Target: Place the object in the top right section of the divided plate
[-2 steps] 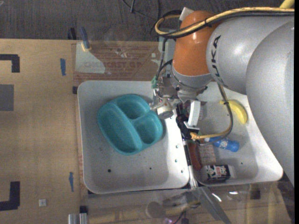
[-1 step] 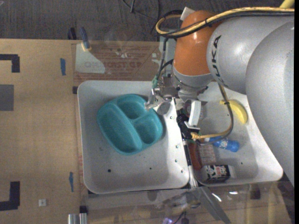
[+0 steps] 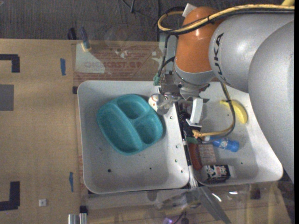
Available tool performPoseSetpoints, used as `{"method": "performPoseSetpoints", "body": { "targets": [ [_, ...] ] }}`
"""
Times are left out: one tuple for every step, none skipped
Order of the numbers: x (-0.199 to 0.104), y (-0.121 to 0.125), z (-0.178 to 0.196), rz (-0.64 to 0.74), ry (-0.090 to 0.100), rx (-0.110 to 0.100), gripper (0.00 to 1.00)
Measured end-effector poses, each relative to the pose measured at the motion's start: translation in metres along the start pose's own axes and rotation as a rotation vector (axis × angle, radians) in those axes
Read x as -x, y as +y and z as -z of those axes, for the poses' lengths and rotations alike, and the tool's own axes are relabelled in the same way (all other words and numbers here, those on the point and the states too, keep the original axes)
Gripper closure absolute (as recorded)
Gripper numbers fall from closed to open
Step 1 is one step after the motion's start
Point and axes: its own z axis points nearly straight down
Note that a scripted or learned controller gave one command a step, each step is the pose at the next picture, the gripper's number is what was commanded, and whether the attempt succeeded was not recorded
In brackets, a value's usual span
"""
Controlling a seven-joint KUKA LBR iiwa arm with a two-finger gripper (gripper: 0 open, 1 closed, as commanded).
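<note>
Looms large over both bins: arm (image 3: 252,55). Hovers gripper (image 3: 161,101) by divided plate (image 3: 131,123); grip state unclear; needs lowering over top right section.

The arm (image 3: 261,55) is built of large, smooth, rounded shells in glossy light grey, with soft highlights along their curves. One grey shell carries black block lettering, of which "KUKA" can be partly read, running along its edge. Above the wrist sits a bulging orange band (image 3: 198,41), shiny and dome-shaped. A yellow cable (image 3: 224,14) runs along the upper shell and loops round the orange band; a thinner dark cable follows it. Below the band comes a grey metal flange (image 3: 187,84), and under that the gripper (image 3: 163,101), a cluster of small silvery and pale parts with dark wires trailing beside it.
</note>
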Motion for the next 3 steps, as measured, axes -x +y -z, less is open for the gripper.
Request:
{"method": "performPoseSetpoints", "body": {
  "targets": [
    [0.0, 0.0, 0.0, 0.0, 0.0, 0.0, 0.0],
    [0.002, 0.001, 0.01, -0.005, 0.001, 0.002, 1.0],
    [0.098, -0.008, -0.01, 0.099, -0.002, -0.001, 1.0]
  ]
}}
